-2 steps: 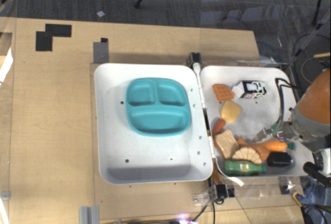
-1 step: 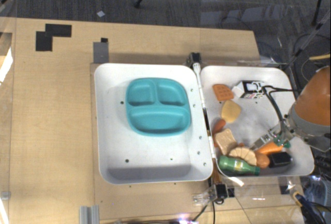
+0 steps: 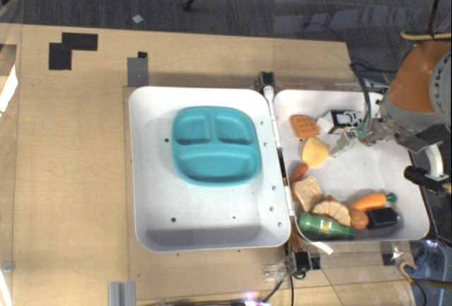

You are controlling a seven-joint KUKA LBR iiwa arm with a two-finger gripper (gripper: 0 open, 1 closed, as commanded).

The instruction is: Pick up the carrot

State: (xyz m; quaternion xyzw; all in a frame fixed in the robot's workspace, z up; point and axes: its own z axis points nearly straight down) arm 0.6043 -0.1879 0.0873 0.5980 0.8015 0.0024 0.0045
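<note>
The carrot [image 3: 372,201] lies untouched near the front of the right bin [image 3: 353,163], just above a black block [image 3: 382,218], so I judge the pick not yet begun: approach, grasp and lift all remain. The end effector [image 3: 353,133] hovers well apart from it near the bin's back; whether it is open I cannot tell, and nothing shows in its grip. I count one carrot, one green bottle [image 3: 323,225], one teal plate [image 3: 215,144] and two bins on the table [image 3: 70,177].
</note>
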